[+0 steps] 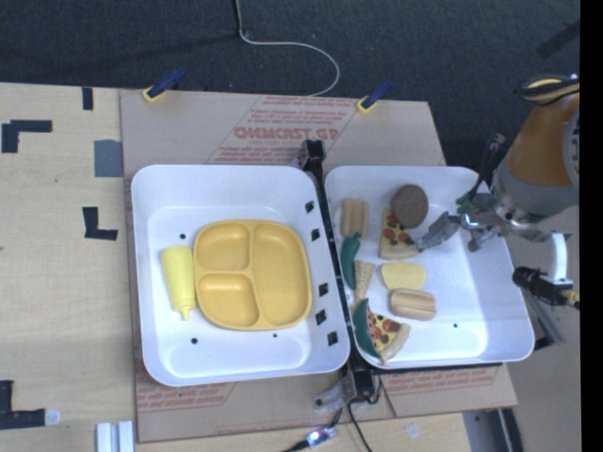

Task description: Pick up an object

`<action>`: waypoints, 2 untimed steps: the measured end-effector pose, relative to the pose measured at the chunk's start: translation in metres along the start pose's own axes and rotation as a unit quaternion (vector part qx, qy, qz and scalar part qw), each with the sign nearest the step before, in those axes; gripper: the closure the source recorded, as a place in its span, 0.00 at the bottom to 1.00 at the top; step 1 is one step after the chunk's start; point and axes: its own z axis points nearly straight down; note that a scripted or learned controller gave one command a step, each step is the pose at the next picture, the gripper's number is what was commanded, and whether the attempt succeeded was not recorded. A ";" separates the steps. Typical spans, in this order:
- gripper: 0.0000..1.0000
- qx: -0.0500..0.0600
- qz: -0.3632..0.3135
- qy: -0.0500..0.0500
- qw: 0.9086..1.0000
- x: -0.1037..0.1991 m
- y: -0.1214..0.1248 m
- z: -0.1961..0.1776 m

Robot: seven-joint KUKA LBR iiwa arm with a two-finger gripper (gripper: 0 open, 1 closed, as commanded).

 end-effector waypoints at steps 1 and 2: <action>0.00 0.000 0.000 0.000 1.000 0.004 -0.003 0.065; 0.00 -0.003 0.000 -0.001 1.000 0.004 -0.003 0.074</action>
